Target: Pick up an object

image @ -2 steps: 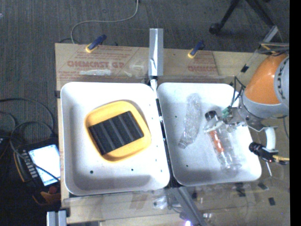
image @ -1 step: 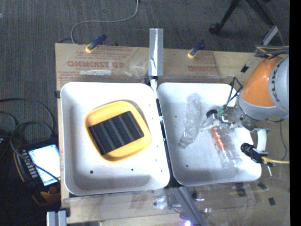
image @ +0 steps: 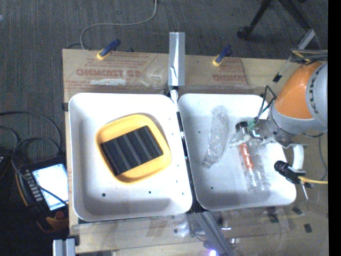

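Progress looks early: nothing is lifted as far as the view shows. Two white bins sit side by side on the worktop (image: 133, 68). The left bin (image: 85, 196) carries a yellow tray with a black ribbed insert (image: 133, 148), lying flat near the bin's middle. The right bin (image: 224, 193) carries two clear plastic bottles: a crumpled one (image: 216, 135) lying lengthwise left of centre, and one with an orange label (image: 251, 164) lying toward the right side, well apart from the tray and just beside the first bottle.

The arm (image: 306, 97) reaches in from the right, its orange band above the right bin's far-right corner. The gripper (image: 250, 129) is low over the right bin, at the upper end of the orange-labelled bottle, but the wrist hides it and its state cannot be told; nor can contact with the bottle.

By judgement, the approach is done and the orange-labelled bottle is the likely target. Securing it and raising it clear of the bin floor are left. Both bottles rest on the bin floor.
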{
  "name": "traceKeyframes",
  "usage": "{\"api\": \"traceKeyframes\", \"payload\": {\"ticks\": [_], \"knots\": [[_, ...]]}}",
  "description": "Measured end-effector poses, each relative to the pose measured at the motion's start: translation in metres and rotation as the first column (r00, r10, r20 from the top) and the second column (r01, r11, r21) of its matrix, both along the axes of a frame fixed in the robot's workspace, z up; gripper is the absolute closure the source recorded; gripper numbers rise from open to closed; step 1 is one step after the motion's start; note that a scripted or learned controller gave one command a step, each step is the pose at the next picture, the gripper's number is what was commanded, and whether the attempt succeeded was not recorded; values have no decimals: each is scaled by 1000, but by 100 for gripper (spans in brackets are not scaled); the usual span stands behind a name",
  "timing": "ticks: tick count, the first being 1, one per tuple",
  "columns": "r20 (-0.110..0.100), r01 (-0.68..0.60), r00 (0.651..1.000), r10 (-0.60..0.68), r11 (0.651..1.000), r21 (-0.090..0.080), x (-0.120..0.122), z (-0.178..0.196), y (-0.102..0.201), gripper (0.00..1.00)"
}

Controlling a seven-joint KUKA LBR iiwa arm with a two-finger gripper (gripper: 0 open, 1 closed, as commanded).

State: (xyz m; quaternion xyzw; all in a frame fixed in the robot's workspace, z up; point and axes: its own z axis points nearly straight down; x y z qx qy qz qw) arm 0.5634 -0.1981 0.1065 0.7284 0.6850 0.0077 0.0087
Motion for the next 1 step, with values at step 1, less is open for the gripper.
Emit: {"api": "traceKeyframes", "payload": {"ticks": [1], "knots": [[-24, -118, 993, 118, 993, -2, 105, 92, 16, 100]]}}
